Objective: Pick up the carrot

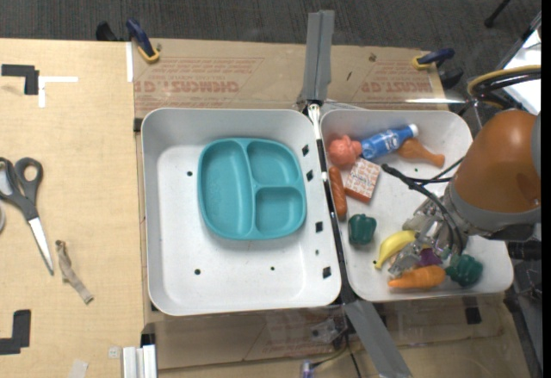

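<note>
So the arm's two-finger gripper [430, 238] is down low in the right-hand shallow white bin [456, 128], reaching in from the right, and honestly whether the claw is wide or pinched can't be told from up here, since the metal bits blur into the toys around them. The target, a small orange plastic carrot [417, 279], lies on its side at the near edge of that bin, just on the near side of the gripper and seemingly not between anything that would hold it. It's a crowded corner: a yellow toy banana [393, 247] sits just to the left, a dark green toy with a knobbly shape [465, 269] is just to the right, and something purple [426, 258] is tucked right above the carrot, touching or nearly so. That clutter is probably why the wrist comes in so tight and low, as there's not much room to straddle the carrot without bumping a neighbour. Further off are a green toy pepper [362, 229], a blue plastic bottle [388, 142] and a pink round toy [343, 150] at the far side. The left white bin [164, 221] just holds a teal divided plate [252, 188], well out of the way.
</note>
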`<control>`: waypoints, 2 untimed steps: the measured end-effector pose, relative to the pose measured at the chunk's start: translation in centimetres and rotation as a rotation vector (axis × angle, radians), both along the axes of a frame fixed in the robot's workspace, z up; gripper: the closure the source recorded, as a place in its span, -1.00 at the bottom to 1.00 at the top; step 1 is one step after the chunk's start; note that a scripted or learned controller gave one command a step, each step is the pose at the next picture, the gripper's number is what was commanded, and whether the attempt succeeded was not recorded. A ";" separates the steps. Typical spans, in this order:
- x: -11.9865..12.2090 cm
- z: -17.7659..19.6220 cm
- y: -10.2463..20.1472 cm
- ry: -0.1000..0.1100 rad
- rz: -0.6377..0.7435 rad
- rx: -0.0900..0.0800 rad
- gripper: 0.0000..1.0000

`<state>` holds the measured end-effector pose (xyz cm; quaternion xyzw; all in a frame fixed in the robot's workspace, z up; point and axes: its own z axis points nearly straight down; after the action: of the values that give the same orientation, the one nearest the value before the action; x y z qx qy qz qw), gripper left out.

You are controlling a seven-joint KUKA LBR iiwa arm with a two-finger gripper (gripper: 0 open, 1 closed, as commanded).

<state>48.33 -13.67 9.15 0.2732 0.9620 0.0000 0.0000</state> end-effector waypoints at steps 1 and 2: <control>-0.2 1.0 -6.8 0.004 -0.225 0.017 -1.00; 9.0 0.1 -0.5 -0.002 -0.376 0.000 -1.00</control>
<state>57.37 -14.13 9.22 0.4480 0.8940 0.0000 0.0008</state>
